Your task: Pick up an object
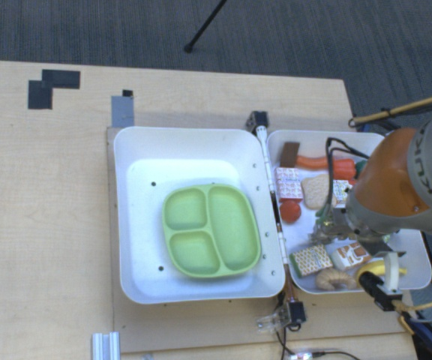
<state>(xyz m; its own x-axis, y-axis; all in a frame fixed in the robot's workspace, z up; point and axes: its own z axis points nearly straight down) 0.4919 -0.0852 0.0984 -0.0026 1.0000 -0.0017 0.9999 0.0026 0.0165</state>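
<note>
Camera view, looking down at a slant: two shallow white bins sat side by side on the pale wooden table [43,223]. The left bin [126,201] held a single light green divided plate [212,231] with three compartments, lying flat towards the bin's right and near side.

The right bin [306,135] was crowded with small things. At its far left corner lay a brown block [289,154], with a long red-orange piece [315,163] just beside it. Nearer came a red-and-white patterned packet [289,183] next to a tan slice [315,192], then a small red ball [290,211] close to the bin's left wall. At the near side lay a green checked box [311,260], an orange-and-white packet [349,255] and a tan lumpy piece [334,279], all close together.

The grey arm [396,186] reached in from the right, its orange band over the right half of that bin and its wrist pointing down. The end effector [327,227] stood low among the things, between the tan slice and the green checked box. Whether it was open or closed could not be told, since the wrist covered most of it, and nothing could be seen gripped in it. The arm also hid the right bin's far right part.
</note>
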